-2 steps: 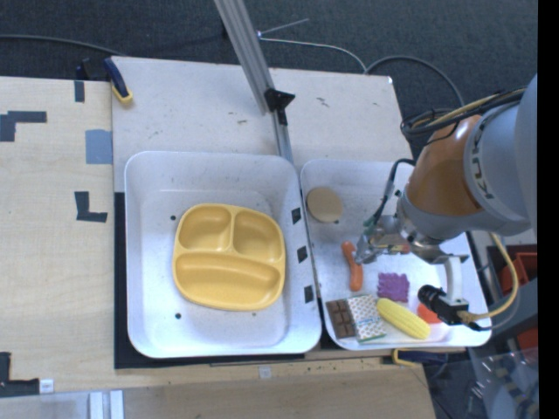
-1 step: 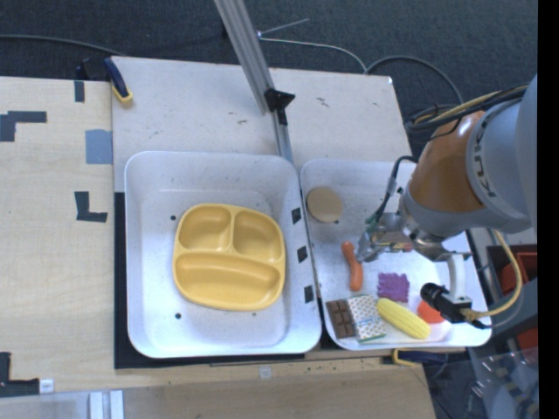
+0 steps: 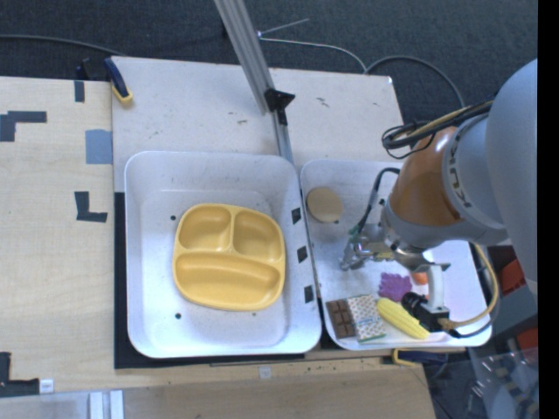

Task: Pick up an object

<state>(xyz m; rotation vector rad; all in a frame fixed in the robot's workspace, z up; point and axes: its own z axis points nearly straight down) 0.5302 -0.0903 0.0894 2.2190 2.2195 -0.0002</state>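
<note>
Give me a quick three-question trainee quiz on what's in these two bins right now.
1. True or false: the yellow divided plate lies in the left bin.
2. Which lies nearest the right bin's front edge? A) tan round disc B) corn cob C) purple toy
3. Fill in: the gripper hovers over the ___ bin.

Key: 1 true; 2 B; 3 right.

Arm (image 3: 489,164) enters from right, orange band above wrist, bent down; gripper (image 3: 354,256) low, pointing left.
</note>
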